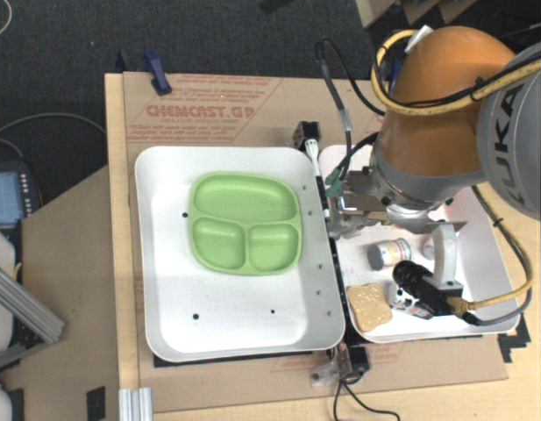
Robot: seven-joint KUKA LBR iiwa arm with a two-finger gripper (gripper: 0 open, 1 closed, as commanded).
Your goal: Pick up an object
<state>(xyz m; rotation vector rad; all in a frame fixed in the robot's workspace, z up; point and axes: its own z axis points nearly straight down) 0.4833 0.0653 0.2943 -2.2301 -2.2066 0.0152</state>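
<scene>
the object nearest the arm is a small pale bottle with an orange-brown band. it lies in the bin on the view's right, just below the grey wrist. near it, toward that bin's front left corner, you see a rough tan square piece, apart from the bottle. the bin on the view's left carries a green plate with three compartments, one long above two smaller ones. it lies flat near the bin's middle and holds nothing. the arm reaches in from the right, and its orange band and grey wrist hang over the back of the right bin, covering much of it. the wrist hides the jaws, so you cannot tell how they stand. both bins rest side by side on a brown surface, on a sheet with red print.
</scene>
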